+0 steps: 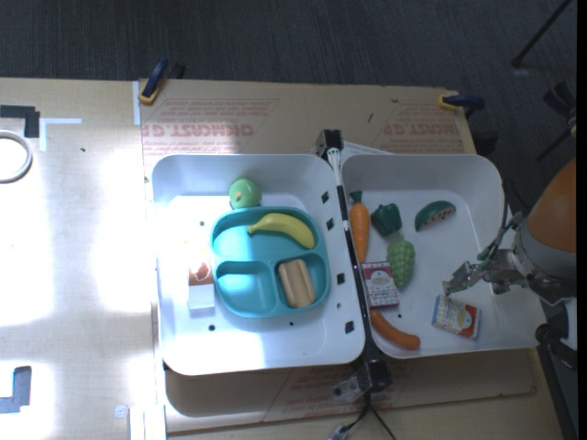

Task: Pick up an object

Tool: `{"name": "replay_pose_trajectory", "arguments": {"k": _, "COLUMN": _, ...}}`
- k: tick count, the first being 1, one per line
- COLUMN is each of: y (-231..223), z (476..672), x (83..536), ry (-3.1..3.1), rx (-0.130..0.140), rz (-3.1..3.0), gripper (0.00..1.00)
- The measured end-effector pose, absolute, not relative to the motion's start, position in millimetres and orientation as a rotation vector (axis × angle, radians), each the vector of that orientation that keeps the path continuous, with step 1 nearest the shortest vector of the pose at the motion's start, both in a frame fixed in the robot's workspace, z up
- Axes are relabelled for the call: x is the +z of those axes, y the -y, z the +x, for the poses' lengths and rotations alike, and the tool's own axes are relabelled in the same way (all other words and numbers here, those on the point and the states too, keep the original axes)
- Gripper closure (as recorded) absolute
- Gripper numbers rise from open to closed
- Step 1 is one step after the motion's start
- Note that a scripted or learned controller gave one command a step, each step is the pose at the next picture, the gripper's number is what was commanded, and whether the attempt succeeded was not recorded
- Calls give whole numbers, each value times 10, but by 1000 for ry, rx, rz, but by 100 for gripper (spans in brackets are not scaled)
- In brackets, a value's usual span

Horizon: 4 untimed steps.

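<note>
Well, gripper (pixel 461 280) hangs over the right bin (pixel 477 177), just above a small snack packet (pixel 456 318); can't tell open/closed. Packet lies flat nr the bin's front-right, w/ sausage (pixel 395 331) to its left.

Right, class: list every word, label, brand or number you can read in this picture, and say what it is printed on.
Red print on the left cardboard sheet: appears upside down, too blurred to read reliably.
Red print on the right cardboard sheet: likewise upside down, unreadable.
Pink packet in the right bin: print too small to read.
White packet near the gripper: print too small to read.
</note>
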<state>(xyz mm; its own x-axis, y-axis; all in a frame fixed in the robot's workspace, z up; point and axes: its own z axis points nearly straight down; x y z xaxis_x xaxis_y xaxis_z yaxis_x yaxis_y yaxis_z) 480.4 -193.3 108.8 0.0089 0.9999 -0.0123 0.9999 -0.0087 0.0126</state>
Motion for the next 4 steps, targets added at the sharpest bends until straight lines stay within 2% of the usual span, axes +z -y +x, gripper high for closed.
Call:
{"name": "replay_pose_trajectory", "arguments": {"k": 1, "y": 1206, "z": 4773, "x": 919, "ry": -2221, "rx": -1, "rz": 2224, "gripper": 0}}
{"name": "replay_pose_trajectory", "arguments": {"k": 2, "y": 1032, "z": 5021, "x": 933, "ry": -2204, "rx": -17, "rz": 2224, "gripper": 0}}
{"name": "replay_pose_trajectory", "arguments": {"k": 3, "y": 999, "z": 5225, "x": 926, "ry": -2208, "rx": -15, "rz": 2221, "gripper": 0}}
{"name": "replay_pose_trajectory", "arguments": {"k": 4, "y": 964, "z": 5233, "x": 1016, "ry": -2214, "rx": -7, "rz": 2224, "gripper": 100}}
